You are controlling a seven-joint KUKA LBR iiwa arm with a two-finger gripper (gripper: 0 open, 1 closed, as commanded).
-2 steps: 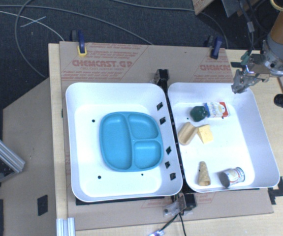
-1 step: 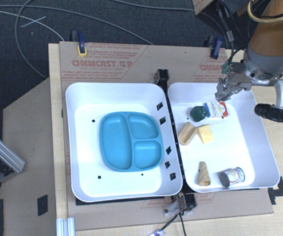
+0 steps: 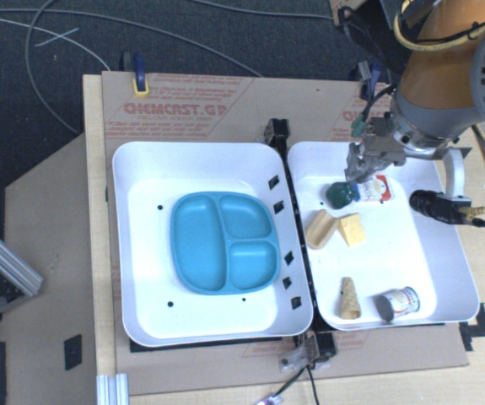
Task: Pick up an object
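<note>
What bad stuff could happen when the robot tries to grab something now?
The gripper sits right over a crowded spot: a green ball touches a red-and-white packet, so it might pinch the wrong one or both. The ball looks round, so it could roll or squirt out toward the tan blocks. The spot is also near the bin wall, so a nudged ball could wedge against it.

1 fixed camera, mounted above the surface (image 3: 225,91), looks down at a slant. Both bins sit in frame: left bin (image 3: 141,175), right bin (image 3: 444,260). The arm (image 3: 444,57) enters from the right. Range is moderate; dark floor (image 3: 40,74) visible beyond the surface.
</note>
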